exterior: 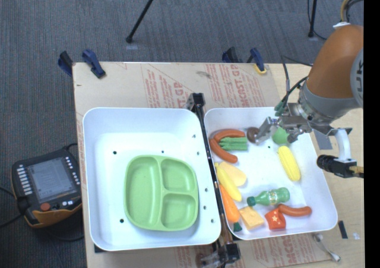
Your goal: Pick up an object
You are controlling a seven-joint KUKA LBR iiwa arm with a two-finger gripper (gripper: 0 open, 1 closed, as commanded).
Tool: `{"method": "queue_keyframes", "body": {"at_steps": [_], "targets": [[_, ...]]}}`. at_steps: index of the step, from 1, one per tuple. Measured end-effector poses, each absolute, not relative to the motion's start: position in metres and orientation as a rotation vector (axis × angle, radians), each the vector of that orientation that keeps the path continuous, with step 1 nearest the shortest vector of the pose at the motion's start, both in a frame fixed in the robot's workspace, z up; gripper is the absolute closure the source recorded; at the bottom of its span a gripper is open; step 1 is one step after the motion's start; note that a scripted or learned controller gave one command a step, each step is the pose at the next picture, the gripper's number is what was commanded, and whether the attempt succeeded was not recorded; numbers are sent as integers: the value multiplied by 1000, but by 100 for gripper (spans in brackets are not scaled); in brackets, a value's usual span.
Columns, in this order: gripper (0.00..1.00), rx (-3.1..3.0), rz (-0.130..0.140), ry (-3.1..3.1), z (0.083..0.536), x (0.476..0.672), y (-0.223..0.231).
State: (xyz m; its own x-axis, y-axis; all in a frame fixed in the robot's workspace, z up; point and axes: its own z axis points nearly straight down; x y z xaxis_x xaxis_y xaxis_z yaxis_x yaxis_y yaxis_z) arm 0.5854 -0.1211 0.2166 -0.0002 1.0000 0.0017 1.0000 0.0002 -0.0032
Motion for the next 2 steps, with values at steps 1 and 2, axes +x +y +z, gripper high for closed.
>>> {"method": "queue_keyframes", "body": {"at_steps": [1, 2], "targets": [[0, -1965, 2, -2447, 127, 623, -151], [0, -1880, -14, -2515, 108, 636, -179]]}}
